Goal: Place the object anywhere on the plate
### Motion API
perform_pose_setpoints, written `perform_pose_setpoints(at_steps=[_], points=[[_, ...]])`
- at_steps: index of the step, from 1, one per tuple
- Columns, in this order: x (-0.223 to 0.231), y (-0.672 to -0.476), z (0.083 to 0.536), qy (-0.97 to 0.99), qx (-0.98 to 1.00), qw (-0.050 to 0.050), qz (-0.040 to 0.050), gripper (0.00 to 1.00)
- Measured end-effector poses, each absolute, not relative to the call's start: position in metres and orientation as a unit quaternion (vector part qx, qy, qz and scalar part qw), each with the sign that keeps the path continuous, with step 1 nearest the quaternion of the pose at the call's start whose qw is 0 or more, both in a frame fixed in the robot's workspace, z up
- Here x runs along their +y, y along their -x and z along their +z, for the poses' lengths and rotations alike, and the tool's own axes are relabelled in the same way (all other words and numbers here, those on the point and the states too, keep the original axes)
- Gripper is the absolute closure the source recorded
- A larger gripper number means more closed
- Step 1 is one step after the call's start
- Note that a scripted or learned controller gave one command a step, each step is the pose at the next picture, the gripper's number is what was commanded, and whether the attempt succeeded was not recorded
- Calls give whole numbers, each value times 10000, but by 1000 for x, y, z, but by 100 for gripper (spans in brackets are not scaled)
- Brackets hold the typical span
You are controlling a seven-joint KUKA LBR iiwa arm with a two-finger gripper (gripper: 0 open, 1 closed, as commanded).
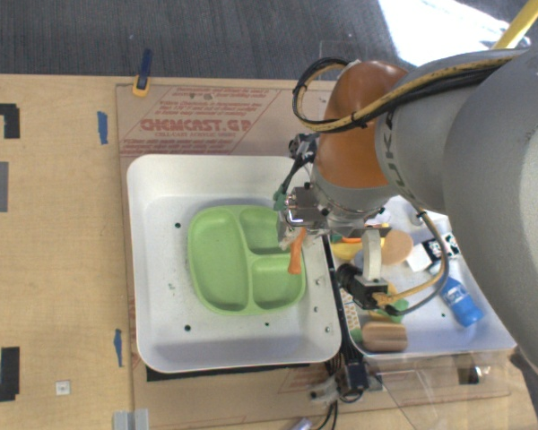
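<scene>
A green divided plate [222, 262] lies in the left white bin [152, 240]. My gripper [293, 233] hangs over the plate's right rim, close to the wall between the two bins. A thin orange stick, like a carrot [295, 258], pokes out from between its fingers and points down over the plate's right-hand compartments. The gripper is shut on this stick. The orange-banded wrist hides the upper end of the stick.
The right bin [484, 339] holds several loose things: a blue bottle [462, 305], a brown bun-like piece [383, 334], a peach round piece [396, 247], a yellow piece [350, 238] and a small green piece [394, 307]. The arm covers much of that bin.
</scene>
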State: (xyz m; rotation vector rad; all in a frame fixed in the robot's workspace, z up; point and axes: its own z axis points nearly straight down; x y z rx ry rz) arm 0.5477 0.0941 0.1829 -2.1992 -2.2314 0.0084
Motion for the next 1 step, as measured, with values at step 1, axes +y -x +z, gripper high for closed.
perform_pose_setpoints(at_steps=[1], points=[[92, -548, 183, 7026, -7116, 34, 33, 0]])
